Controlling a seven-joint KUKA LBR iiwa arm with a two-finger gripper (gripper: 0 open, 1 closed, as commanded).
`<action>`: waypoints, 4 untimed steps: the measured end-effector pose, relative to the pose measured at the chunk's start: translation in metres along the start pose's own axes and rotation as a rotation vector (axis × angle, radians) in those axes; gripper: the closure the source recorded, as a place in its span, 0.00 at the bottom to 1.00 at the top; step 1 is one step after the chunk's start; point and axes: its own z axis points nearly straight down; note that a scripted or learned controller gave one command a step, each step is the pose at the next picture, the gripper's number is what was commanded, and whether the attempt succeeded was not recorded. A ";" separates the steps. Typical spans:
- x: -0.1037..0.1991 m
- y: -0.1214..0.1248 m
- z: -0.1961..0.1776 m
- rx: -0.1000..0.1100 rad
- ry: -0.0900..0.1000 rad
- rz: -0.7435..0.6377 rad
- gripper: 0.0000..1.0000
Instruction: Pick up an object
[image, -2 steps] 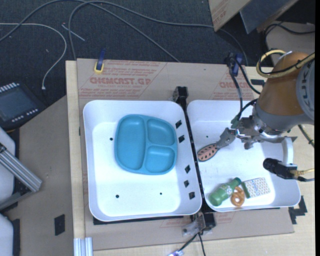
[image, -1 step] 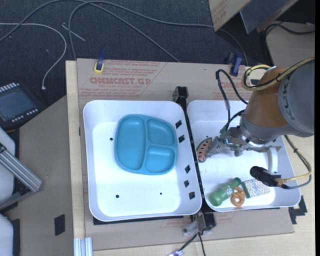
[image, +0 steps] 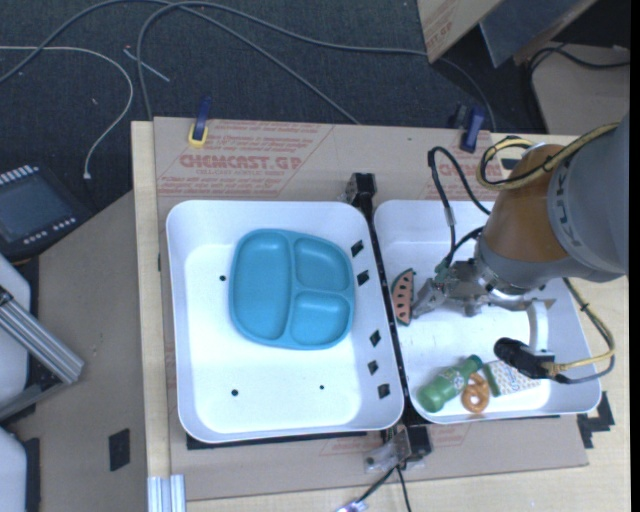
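The watermelon slice toy (image: 403, 297) lies in the right bin (image: 420, 225), close against the divider between the two bins, and it looks like the nearest candidate for a pick. The jaws (image: 440, 292) sit low in that bin just beside the slice, at the end of the grey and orange arm (image: 545, 225) that reaches in from the right. Whether they are apart or together I cannot tell, since the wrist and cables crowd that spot. Nothing shows between them, so I judge the pick not yet made: the approach seems done, while closing on the slice and lifting it are left. Further toward the near edge of the same bin lie a green bottle (image: 442, 388), an orange pretzel (image: 476, 396) and a patterned packet (image: 512, 378), untouched. The left bin (image: 200, 380) carries a blue divided plate (image: 292, 288), well apart from the arm.
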 end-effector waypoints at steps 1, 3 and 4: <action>0.001 0.001 -0.012 -0.003 0.001 0.000 1.00; 0.000 0.011 -0.138 -0.012 -0.001 -0.003 1.00; 0.000 0.011 -0.151 -0.006 0.000 -0.002 1.00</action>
